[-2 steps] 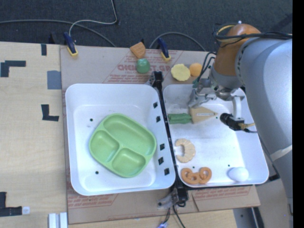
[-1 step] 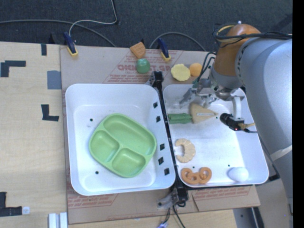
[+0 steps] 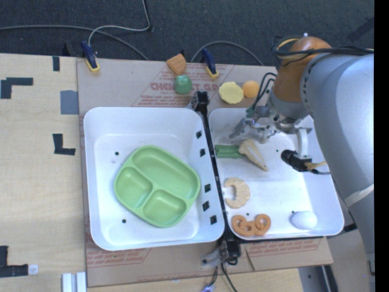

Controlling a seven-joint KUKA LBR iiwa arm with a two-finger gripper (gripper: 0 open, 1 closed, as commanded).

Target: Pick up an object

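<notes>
White bins point(image 3: 97, 163), arm bent down, jaws point(image 3: 255, 126) low in right bin

Faint red printing runs across the brown cardboard sheet point(image 3: 146, 91) under the bins, on its far strip and along its near edge, but the letters are too blurred to read. Nothing else carries legible text, numbers or brands.

Grey arm point(image 3: 346, 114) came in from right, orange band point(image 3: 292, 78) above wrist, gripper point(image 3: 258, 126) below it, pointed down.
</notes>
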